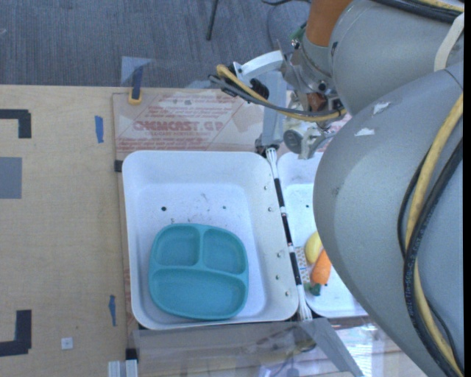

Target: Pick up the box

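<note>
My arm (390, 184) fills the right side and covers most of the right bin (294, 184). Below the orange band (324, 18), my gripper (293, 138) hangs over the far rim where the two bins meet, with cables looping off its left side. A yellow piece (313, 247) and an orange piece (320, 271) peek out from under the arm at the right bin's left side. What lies further right in that bin is hidden by the arm.
The left bin (140, 191) holds a teal divided plate (199, 271) at its near half. A printed board (176, 121) lies behind the bins. The wooden bench (59, 221) stretches to the left with black and blue tape marks.
</note>
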Available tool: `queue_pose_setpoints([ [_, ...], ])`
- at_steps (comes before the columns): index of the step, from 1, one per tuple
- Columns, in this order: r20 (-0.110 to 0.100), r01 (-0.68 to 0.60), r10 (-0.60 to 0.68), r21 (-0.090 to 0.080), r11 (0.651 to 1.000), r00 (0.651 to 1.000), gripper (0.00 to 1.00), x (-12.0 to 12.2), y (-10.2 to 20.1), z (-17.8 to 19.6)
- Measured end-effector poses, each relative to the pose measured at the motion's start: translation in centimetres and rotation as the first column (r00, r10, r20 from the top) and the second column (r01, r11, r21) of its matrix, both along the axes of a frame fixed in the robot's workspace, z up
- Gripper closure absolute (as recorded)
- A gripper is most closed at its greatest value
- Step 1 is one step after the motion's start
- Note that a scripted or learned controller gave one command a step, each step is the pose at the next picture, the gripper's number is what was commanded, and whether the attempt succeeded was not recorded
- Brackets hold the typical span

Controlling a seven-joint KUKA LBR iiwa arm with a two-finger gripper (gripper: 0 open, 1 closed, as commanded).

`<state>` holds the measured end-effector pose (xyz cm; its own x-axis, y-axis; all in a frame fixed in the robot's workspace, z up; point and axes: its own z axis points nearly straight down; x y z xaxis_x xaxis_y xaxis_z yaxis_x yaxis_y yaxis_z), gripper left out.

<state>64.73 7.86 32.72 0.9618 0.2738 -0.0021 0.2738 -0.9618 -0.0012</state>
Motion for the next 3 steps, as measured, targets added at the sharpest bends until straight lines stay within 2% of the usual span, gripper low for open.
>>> queue_pose_setpoints([
  [1,0.004,0.081,-0.081,0.000,0.997,0.997,1.00,0.8,3.3,10.8],
  [2,0.004,0.080,-0.080,0.000,0.997,0.997,1.00,1.1,8.9,10.8],
  [3,0.001,0.055,-0.055,-0.001,0.998,0.998,1.00,0.1,13.8,2.2],
])
